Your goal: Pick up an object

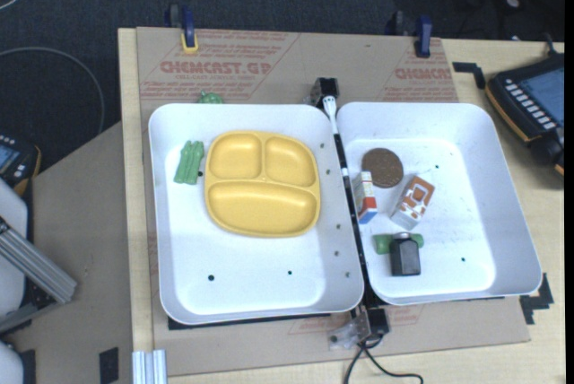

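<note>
Dark carpet surrounds a bench topped with brown board [269,59], on which two white bins sit side by side, their inner rims touching. The left bin [179,283] holds a yellow plate [262,183] with three wells, lying flat near its middle, and a green piece [189,162] just beside the plate's left edge. The right bin [502,194] holds the likelier picks: a brown disc [383,167], a small carton [365,196] close to the inner wall, an orange packet [413,200] lying askew, and a black block [405,257] touching a green scrap [386,241]. How the gripper's fingers stand cannot be told. No pick has begun, as far as these things lie. The risks seem plain enough. The disc lies flat and thin, so fingers may slide over it and close on nothing. The carton sits so near the wall that one finger could strike the rim on the way down. Block and scrap touch, so a grasp there may catch both, or nudge one aside. The plate looks too broad to span and would likely tip if pinched at an edge.
</note>
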{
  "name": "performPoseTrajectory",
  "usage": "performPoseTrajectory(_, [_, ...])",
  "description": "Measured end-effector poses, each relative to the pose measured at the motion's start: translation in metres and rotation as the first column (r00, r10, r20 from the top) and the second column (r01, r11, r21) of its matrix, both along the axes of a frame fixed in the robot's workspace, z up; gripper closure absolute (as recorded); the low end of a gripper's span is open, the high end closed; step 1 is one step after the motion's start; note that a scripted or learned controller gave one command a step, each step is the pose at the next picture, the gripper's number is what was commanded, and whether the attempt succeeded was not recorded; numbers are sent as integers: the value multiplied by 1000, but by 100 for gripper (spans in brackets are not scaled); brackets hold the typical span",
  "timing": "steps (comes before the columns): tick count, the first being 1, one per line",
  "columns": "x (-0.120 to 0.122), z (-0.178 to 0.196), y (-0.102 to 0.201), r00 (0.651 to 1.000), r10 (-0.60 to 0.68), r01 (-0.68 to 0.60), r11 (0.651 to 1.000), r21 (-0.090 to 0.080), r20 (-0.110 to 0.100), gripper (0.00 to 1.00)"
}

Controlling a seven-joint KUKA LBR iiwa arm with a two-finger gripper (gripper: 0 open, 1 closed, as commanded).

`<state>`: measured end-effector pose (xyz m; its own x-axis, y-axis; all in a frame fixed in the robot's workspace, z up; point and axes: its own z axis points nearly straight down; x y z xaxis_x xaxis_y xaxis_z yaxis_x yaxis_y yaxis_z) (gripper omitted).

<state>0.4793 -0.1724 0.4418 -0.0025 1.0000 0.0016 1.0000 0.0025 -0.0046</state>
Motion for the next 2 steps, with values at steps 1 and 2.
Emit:
performPoseTrajectory(1, [0,44,-55,1000,-6,7,1000,-8,12,100])
performPoseTrajectory(2, [0,-4,-28,1000,0,0,1000,1,0,100])
